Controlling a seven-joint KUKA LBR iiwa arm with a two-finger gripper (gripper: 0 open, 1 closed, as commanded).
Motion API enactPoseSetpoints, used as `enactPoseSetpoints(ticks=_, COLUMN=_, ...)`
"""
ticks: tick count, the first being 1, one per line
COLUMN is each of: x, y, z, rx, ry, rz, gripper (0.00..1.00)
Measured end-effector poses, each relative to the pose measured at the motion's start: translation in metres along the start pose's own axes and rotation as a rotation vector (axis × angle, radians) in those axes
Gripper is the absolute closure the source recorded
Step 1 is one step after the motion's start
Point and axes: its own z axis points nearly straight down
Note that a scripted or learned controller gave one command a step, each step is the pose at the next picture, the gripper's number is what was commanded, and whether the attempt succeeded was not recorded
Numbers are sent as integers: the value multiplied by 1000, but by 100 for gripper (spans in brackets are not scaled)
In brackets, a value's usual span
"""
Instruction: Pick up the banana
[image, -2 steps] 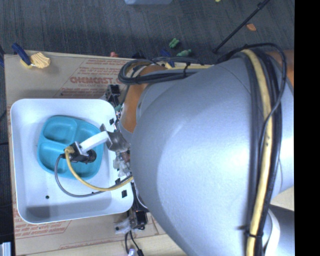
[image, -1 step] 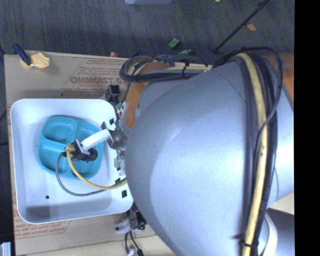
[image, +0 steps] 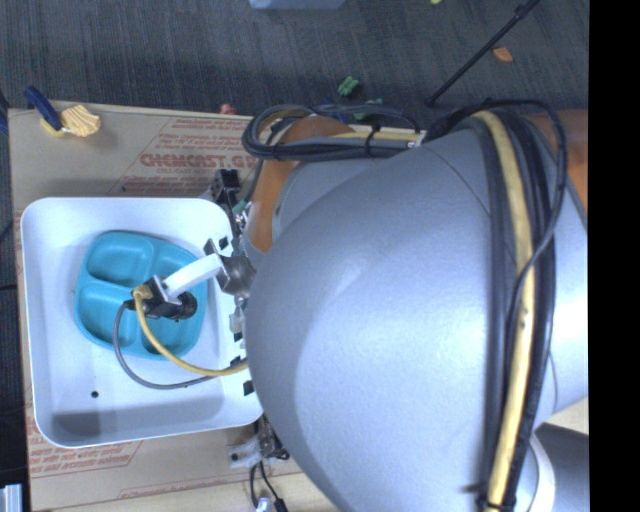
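A blue dish (image: 120, 285) with several compartments lies in the left white bin (image: 60, 400). The arm's big grey body (image: 420, 320) covers the middle and right of the camera view and hides whatever lies beneath it. Its orange band (image: 262, 215) sits just above the bin's right wall. The gripper (image: 230, 268) hangs at that right wall, beside the blue dish, mostly tucked under the arm.
The bin stands on a brown board (image: 150, 150) with red print. A small yellow and blue object (image: 70, 120) lies on the board's far left corner. Dark floor runs along the top. A tiny dark speck (image: 95, 393) sits on the bin's floor.
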Motion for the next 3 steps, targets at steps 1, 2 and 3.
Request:
enactPoseSetpoints(ticks=1, x=0, y=-1, z=-10, rx=0, ry=-2, rz=-7, gripper=100)
enactPoseSetpoints(ticks=2, x=-31, y=22, z=20, rx=0, ry=5, rz=12, gripper=100)
enactPoseSetpoints(ticks=3, x=-30, y=21, z=10, rx=5, ry=0, rz=3, gripper=100)
